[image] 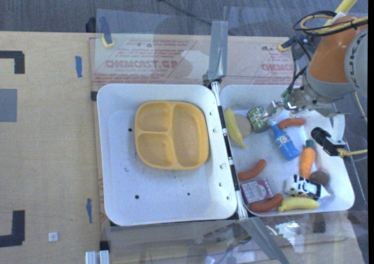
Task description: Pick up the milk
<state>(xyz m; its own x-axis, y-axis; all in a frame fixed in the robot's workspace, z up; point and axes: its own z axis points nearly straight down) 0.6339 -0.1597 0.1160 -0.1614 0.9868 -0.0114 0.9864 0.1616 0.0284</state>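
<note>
Camera view, looking down, contents listed by size.

Bench (41,140): tan surface carrying both bins, with blue tape marks near its left edge.

Left bin (117,198): shallow, white, holding one item.

Right bin (345,190): shallow, white, crowded.

Arm (333,61): grey with an orange band, entering over the right bin's far right corner.

Yellow divided plate (172,135): three compartments, central in the left bin.

Gripper (292,100): hanging above the right bin's far edge, near the can and a sausage; whether spread or closed cannot be judged from this angle; nothing seen held.

Milk (304,187): small carton with black-and-white cow patches, lying near the right bin's near right corner, touching the near banana and just beside a brown item. Well apart from the gripper.

Blue bottle (284,142): lying mid-bin.

Bananas: one (234,128) along the left wall, one (299,203) at the near edge.

Carrot (307,162): just beyond the milk.

Sausages: far (291,122), middle (252,169), near (266,202).

Red-labelled packet (256,188): near the near edge.

Can (257,118): towards the far edge.

Brown item (319,177): unidentified, right of the carrot's tip.

Risks, as judged: descent at the present spot likely to close on the can or sausage instead. Over the milk, crowding by banana, carrot and brown item likely to block a finger or produce a double pick. Closeness to the bin corner likely to cause wall contact.
</note>
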